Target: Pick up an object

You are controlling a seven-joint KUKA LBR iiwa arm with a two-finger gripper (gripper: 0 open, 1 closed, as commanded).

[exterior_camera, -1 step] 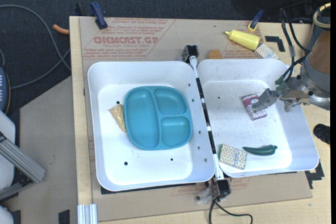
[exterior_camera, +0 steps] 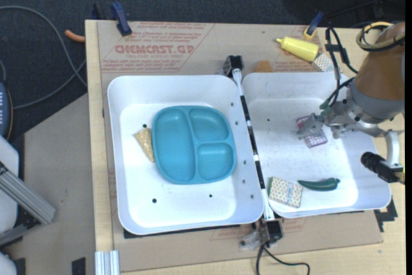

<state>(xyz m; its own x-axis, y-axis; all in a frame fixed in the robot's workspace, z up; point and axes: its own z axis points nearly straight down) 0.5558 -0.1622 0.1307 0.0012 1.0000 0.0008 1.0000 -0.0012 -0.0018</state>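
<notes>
My gripper [exterior_camera: 313,125] is low in the right bin [exterior_camera: 283,90], reaching in from the right near the bin's middle. A small pink and grey patterned item [exterior_camera: 316,139] lies on the bin floor right under and just in front of the gripper's tip, partly hidden by it. Whether it touches the gripper is unclear. A green pepper [exterior_camera: 318,184] lies near the bin's front edge. Left of it, a tan checkered packet [exterior_camera: 285,192] rests in the front left corner.
The left bin [exterior_camera: 125,158] holds a teal divided plate [exterior_camera: 194,143], with a tan crumbly piece [exterior_camera: 145,142] at its left side. A yellow bottle [exterior_camera: 298,47] lies on the bench behind the right bin. A black clip [exterior_camera: 233,64] sits where the bins meet.
</notes>
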